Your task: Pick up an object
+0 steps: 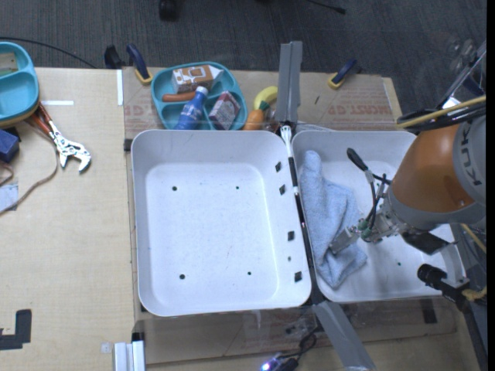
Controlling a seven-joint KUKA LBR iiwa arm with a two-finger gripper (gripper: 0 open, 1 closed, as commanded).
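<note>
Gripper [346, 242] low in right bin [402, 273], on blue-grey towel [325, 211]; finger state cannot tell | arm [433, 180] angled in from right | towel beside bin's left wall | left bin [147, 230] alongside

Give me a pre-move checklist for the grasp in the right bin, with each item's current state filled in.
1. Target present: light blue towel lies crumpled in the right bin. Ok.
2. Gripper over target: it sits at the towel's lower right part. Ok.
3. Towel between the fingers: too small and blurred to see. Cannot tell.
4. Towel inside the bin walls: its left edge runs along the divider side, within the rim. Ok.
5. Other item nearby: a dark thin utensil lies above the gripper, apart from the towel. Ok.
6. Left bin available as a drop spot. Ok.
</note>
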